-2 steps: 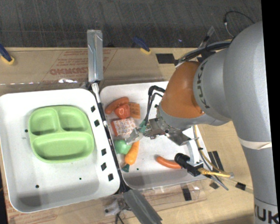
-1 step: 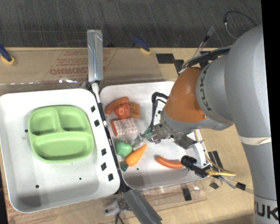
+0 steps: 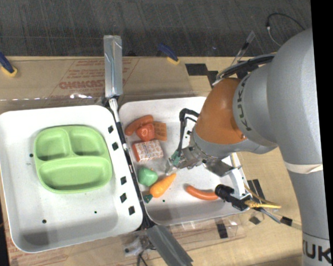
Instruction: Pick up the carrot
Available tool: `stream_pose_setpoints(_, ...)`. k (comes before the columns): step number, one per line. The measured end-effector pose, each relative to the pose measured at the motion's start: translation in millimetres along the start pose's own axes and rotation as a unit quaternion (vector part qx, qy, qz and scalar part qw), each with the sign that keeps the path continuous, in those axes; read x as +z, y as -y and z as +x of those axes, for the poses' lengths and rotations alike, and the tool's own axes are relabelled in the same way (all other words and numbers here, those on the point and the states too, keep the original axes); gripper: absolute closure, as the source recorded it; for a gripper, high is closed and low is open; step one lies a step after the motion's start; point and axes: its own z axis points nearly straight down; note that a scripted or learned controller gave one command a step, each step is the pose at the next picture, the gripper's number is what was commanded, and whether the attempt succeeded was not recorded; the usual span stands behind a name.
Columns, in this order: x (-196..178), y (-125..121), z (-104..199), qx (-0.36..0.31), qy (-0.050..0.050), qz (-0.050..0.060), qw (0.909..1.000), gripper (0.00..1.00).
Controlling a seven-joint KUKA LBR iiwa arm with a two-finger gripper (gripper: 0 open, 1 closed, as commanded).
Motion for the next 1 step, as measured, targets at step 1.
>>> stream_pose_setpoints(1,-9.4,-0.4,0.4,-0.003,0.000,0.001,1.0000,1.00)
